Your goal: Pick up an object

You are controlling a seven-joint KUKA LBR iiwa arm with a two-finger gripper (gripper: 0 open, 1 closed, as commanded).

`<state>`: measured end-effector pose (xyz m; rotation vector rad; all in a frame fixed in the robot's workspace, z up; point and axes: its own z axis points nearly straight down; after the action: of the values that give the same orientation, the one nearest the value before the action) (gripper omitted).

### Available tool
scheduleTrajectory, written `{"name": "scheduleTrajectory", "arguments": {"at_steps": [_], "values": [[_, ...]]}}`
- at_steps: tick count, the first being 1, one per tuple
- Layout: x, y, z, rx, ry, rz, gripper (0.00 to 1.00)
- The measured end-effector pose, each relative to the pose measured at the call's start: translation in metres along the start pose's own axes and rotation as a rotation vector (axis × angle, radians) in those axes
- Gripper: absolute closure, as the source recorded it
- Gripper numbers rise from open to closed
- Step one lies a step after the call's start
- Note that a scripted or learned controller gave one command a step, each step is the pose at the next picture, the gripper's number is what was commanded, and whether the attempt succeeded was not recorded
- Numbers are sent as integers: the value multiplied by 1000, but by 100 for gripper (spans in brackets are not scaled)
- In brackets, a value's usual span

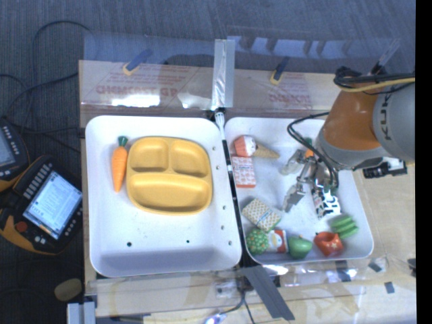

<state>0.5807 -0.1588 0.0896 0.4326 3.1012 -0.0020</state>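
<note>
Grey carpet surrounds my bench, with two white bins side by side: the left bin (101, 248) holds a yellow tray (169, 174) and a carrot (119, 166) beside it. I see the right bin (233, 245) crowded with toys: an ice-cream cone (253, 147), a red-and-white carton (244, 171), a waffle (260, 213), a broccoli (256, 241), a small can (277, 241), a green pear (300, 247), a red pepper (329, 243), a green bean (345, 225) and a blue-and-white pack (327, 202).

My gripper (302, 179) hangs over the middle of the right bin, fingers spread, with nothing between them. It sits just beside the blue-and-white pack, which I judge the likeliest target. By my reckoning the pick is not yet made: descent, closing and lifting all remain.

Writing: letters on the arm's grey shell at the edge look like "KU"; the print on the carton and the red lettering behind the bins are too small for me to read.
</note>
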Motion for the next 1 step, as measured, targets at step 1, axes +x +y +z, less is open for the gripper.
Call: {"name": "scheduleTrajectory", "arguments": {"at_steps": [1], "values": [[57, -66, -3, 2, 6, -4, 0]]}}
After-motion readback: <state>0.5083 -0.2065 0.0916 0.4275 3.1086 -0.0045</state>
